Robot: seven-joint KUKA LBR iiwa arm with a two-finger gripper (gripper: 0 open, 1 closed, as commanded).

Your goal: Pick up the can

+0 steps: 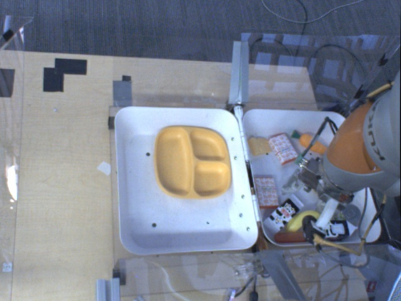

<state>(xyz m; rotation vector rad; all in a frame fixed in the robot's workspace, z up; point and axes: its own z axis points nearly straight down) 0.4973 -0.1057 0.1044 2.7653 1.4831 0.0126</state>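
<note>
Can hard to make out in right bin [263, 121] clutter, end effector [313, 227] grip state unclear

arm's gripper [311, 175] is down in the right bin [263, 125], small red-and-white packets [282, 148] just left of it, yellow banana [301, 219] below it, yellow divided tray [191, 162] sitting well off left in the other bin [135, 187]

Light wood bench [62, 187] fills the lower part of the view w/ black tape patches [64, 73] near its top-left corner. Beyond the far edge – dark grey carpet floor [156, 14], a thin cable [294, 8] looped across it. Clear plastic panel [12, 105] stands at the left – glare on it. Even, soft light.
</note>
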